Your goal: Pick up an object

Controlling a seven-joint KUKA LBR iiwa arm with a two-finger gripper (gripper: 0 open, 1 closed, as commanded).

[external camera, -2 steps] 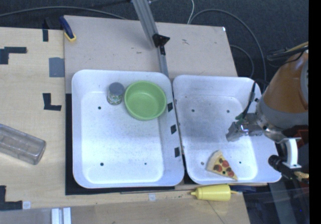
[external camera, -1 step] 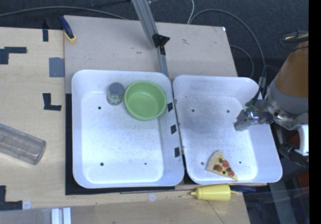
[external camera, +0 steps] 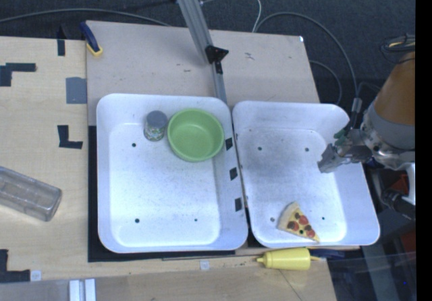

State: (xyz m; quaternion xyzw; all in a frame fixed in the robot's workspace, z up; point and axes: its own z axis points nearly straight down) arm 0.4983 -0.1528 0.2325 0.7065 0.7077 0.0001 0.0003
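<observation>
Gripper (external camera: 332,158) hangs over right bin (external camera: 270,114); you can't tell its state from here. Pizza slice toy (external camera: 298,221) lies flat at that bin's front, likely light, stiff; pinch it across its edges.

The right bin (external camera: 270,124) lies open except its near corner, where the pizza slice (external camera: 298,221) sits.
</observation>
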